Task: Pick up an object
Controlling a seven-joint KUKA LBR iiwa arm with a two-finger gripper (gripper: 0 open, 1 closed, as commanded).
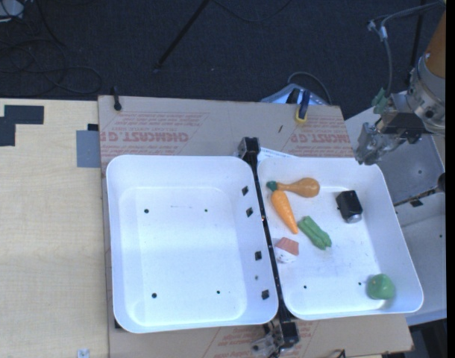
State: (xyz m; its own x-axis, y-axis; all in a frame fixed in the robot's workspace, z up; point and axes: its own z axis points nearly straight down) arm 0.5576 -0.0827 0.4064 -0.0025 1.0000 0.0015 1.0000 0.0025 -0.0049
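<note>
White plastic bins sit side by side on a sheet of brown cardboard (212, 129), seen from above at a slant. The cardboard lies on a pale wooden bench (41, 222). Black clips join the two bins along the seam between them.

The left bin (119, 200) shows its bare white floor with a few small dark holes.

The right bin (395, 222) holds six small things. Near its back left corner lies an orange gourd (300, 187) with a thin neck pointing left. Just in front of it, a toy carrot (283, 209) lies at a slant, its green top near the gourd's neck. To the carrot's right is a green pod (315, 232), also slanted, close to the carrot but apart from it. In front of the carrot, close to the seam, lies a small reddish and white piece (287, 248). A small black block (349, 205) sits toward the right wall, behind the pod. A round green lump (380, 286) rests alone in the front right corner, well apart from the rest.

The gripper (368, 149) hangs at the right, above the back right corner of the right bin, at the end of a grey wrist that reaches in from the right edge. It is well apart from every thing in the bin, and nothing shows between its fingers. Whether those fingers are spread or closed cannot be told from this angle.

Behind the bins, a blue and yellow item (300, 104) lies at the cardboard's far edge, and cables trail over dark flooring (212, 36).
</note>
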